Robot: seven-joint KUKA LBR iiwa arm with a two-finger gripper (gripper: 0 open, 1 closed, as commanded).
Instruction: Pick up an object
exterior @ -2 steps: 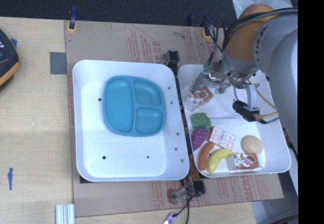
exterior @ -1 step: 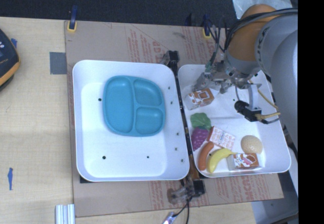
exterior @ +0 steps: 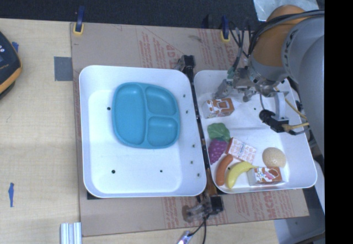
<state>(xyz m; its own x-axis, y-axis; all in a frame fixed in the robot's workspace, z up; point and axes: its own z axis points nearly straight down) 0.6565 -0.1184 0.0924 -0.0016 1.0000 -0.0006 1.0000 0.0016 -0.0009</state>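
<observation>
Claw (exterior: pixel 229 87) hangs low in the right bin (exterior: pixel 306 177), just above a small carton (exterior: pixel 220 107); I cannot tell its grip.

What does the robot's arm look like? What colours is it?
The arm is big, round and smooth grey, with an orange band above the wrist. Thin dark cables loop beside it. Its gripper is small, made of grey metal and dark parts, over the right bin.

Toys crowding the right bin's (exterior: pixel 309 182) near end; bare floor around the blue plate (exterior: pixel 146 114).
</observation>
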